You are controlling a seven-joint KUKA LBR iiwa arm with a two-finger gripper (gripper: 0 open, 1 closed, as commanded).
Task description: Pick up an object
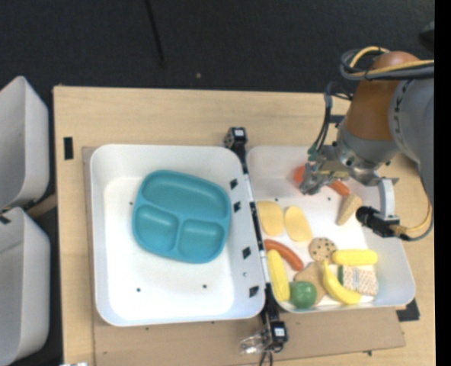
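Observation:
My gripper (314, 180) hangs low over the far part of the right bin (275, 166), directly above an orange carrot-like piece (300, 174) whose ends stick out on either side of it. Toy food lies in the near half of this bin: two pale yellow slices (285, 219), a red sausage (286, 254), a corn cob (278, 274), a cookie (321, 248), a green round fruit (303, 295), a banana (337, 287), a yellow block (354, 258) and a tan cone (348, 208).
The left bin (111, 280) holds a blue divided plate (181, 216). The arm's grey body and orange band (374, 105) lean in from the upper right. A black cable fitting (378, 219) hangs beside the cone. White chairs (8, 151) stand left of the bench.

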